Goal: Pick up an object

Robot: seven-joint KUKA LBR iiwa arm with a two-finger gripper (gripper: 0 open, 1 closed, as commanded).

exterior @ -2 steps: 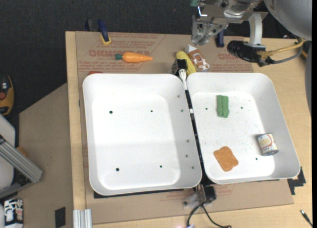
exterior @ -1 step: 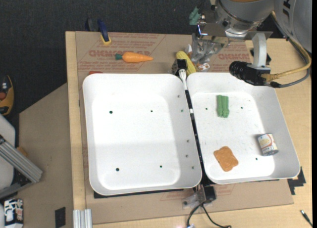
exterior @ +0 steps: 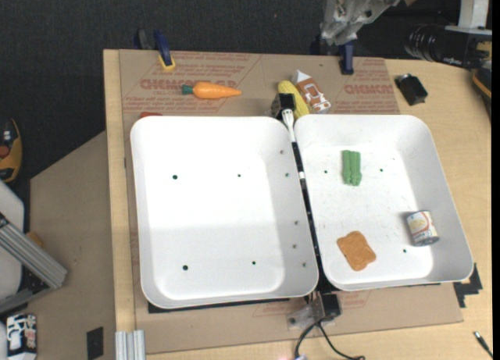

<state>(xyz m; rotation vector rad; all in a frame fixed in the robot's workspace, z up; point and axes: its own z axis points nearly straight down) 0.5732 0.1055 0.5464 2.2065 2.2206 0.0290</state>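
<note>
At the left of the frame the left bin (exterior: 156, 218) holds nothing to grasp, and above it, outside the bins on the brown cardboard sheet (exterior: 258, 73), a toy carrot (exterior: 212, 91) lies on its side with red printing running under it; I can make out letters like "CHEM" but not the whole word. Near the top middle, a yellow corn cob (exterior: 287, 93) and a small orange-and-white carton (exterior: 312, 96) rest just beyond the seam between the bins; the carton's print is too small to read. The right bin (exterior: 437, 163) carries the likely targets: a green ridged piece (exterior: 351, 168) near its upper middle, a flat orange-brown piece like a biscuit (exterior: 356, 250) near its lower edge, and a small can (exterior: 422, 227) lying tilted toward its right wall, with a blue and red label I cannot read. The gripper (exterior: 342, 26) hangs at the top of the frame, above the bench's far edge and well apart from every object; whether it is open or closed I cannot tell, and nothing shows in it. Judging from this, the pick has not begun. The green piece looks the sensible choice: it lies apart from walls and neighbours, so a straight descent over its middle, closing across its narrow width, should seat it well. The can may roll.
</note>
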